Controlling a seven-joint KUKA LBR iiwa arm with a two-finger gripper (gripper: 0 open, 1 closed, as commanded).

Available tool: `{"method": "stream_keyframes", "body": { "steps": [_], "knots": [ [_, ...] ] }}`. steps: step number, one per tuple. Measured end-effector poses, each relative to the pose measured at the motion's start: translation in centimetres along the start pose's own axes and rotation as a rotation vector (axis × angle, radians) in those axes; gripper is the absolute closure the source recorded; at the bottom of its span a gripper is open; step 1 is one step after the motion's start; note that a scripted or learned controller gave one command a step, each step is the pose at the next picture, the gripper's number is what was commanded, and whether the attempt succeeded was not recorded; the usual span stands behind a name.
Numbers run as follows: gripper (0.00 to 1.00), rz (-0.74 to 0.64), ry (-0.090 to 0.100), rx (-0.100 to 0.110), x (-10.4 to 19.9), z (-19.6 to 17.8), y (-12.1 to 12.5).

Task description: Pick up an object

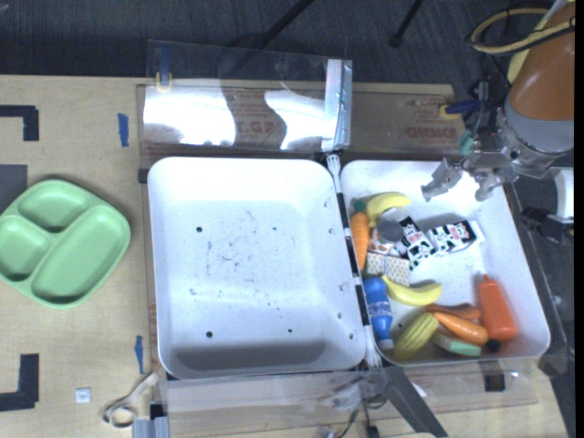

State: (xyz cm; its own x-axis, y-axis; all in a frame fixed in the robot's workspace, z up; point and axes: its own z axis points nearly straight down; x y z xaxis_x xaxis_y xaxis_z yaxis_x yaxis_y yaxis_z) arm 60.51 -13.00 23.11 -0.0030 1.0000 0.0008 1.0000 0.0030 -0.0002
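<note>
Above the far right corner of the right bin point(534, 299), the gripper point(464, 179) hangs with its two grey fingers point(440, 181) spread apart and nothing between them; the grey arm point(540, 108) with its orange band point(547, 80) comes in from the upper right. Below and to the left of the fingers, clear of them, the bin's load sits mostly along its left wall and near side. A yellow banana point(388, 202) lies at the far end, with an orange carrot point(359, 237) just beside it along the wall. Near the middle lies a black-and-white cow-patterned carton point(438, 238), tilted, with a small checkered box point(387, 265) by its left end. Nearer the camera lies a second banana point(412, 291), a blue bottle point(378, 308) along the left wall, a yellow corn cob point(415, 332), another carrot point(461, 324) and an orange bottle point(495, 307) toward the right. The left bin point(246, 263) shows a bare white floor with faint scuffs. On the wooden bench point(73, 117) well to the left rests a green divided plate point(59, 242). A clear plastic panel point(246, 103) stands behind the left bin.
</note>
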Motion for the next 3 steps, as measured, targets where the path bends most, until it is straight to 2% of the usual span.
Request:
{"method": "stream_keyframes", "body": {
  "steps": [1,2,3],
  "knots": [
    [0.0,-0.161,-0.002,-0.01,2.8,8.8,-1.3],
    [0.0,0.305,-0.001,-0.001,7.1,4.7,-1.4],
    [0.0,0.196,0.0,-0.003,4.4,12.6,-0.6]
  ]
}}
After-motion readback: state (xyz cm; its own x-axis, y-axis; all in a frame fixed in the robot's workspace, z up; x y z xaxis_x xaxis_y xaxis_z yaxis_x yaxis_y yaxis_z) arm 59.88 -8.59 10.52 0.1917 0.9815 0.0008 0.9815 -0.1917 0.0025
